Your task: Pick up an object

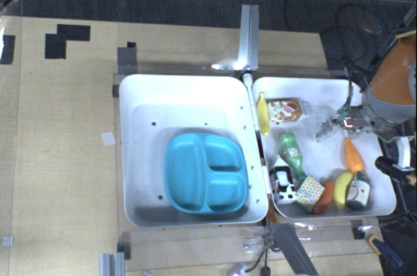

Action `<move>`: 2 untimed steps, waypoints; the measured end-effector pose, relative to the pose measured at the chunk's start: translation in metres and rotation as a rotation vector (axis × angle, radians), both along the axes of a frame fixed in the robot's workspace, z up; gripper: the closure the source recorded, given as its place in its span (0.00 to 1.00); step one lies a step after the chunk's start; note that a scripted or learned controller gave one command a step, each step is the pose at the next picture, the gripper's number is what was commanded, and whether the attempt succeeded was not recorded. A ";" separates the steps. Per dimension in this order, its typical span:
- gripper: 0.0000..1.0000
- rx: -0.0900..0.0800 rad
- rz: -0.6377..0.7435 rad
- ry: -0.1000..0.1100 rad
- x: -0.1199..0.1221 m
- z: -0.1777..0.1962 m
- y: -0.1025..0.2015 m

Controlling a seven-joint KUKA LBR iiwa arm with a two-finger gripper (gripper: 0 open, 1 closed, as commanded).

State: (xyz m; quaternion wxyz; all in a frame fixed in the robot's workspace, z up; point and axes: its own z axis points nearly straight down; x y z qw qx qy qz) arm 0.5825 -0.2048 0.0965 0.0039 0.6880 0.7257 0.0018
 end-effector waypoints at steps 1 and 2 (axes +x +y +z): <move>0.00 -0.001 0.108 -0.005 -0.007 -0.007 -0.001; 1.00 0.002 0.110 -0.004 -0.006 0.002 0.001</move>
